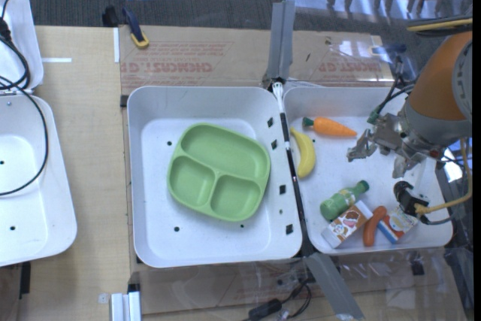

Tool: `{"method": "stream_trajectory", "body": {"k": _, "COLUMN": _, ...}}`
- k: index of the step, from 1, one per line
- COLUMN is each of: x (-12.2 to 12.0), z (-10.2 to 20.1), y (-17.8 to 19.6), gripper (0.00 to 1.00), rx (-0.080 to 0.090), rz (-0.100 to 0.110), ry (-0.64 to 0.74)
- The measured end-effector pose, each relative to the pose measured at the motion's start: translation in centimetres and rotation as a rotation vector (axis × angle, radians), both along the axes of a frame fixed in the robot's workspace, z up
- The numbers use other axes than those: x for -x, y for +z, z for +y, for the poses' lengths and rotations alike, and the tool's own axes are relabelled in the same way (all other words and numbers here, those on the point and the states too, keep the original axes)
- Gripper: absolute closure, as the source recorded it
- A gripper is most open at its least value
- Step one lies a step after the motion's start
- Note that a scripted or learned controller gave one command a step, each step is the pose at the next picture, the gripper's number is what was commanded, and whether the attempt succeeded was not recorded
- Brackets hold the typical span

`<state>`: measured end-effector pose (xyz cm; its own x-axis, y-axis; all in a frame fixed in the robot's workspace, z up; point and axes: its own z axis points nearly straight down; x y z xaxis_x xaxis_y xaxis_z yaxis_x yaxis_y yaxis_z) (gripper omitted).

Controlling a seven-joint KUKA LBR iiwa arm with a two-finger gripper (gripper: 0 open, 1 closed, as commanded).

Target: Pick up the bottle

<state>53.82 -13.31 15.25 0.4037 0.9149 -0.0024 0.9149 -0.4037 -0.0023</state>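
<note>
While the arm hangs over the right bin, nothing is held yet; entries below.

Step in hand: approach. Judged from the layout, the grasp has not begun.

Bottle [343, 201]: green, lying on its side on the floor of the right bin [331, 105], toward the near edge, cap end pointing up-right. Its lower end is touching or just beside a small printed carton [346, 226]; I cannot tell which.

End effector [385, 144]: hovering above the bin's far-right part, up and to the right of the bottle and well apart from it. Fingers [359, 149] look spread, with nothing between them.

Arm [446, 90]: grey with an orange band, reaching in from the right.

Neighbours in right bin: banana [304, 152] along the left wall; carrot [331, 127] near the far wall; a reddish sausage-shaped piece [373, 226] and a small blue-and-white pack [392, 228] just right of the carton.

Left bin [139, 162]: holds a green divided plate [219, 172]; not involved.

Worktop [83, 71]: brown board under both bins.

Next move calls for: travel toward the near-left until centred over the bottle's body, wrist turned so the fingers close across its short width, then a straight descent.

Risk (judgement): the carton crowds the bottle's lower end, so aiming at the mid-body or the cap side leaves more room. A round bottle lying flat may roll if one finger lands first.
</note>
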Motion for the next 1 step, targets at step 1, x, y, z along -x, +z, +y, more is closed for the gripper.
{"method": "stream_trajectory", "body": {"k": 1, "x": 3.43, "z": 1.31, "y": -6.24, "gripper": 0.00, "rx": -0.002, "rz": 0.002, "ry": -0.007}}
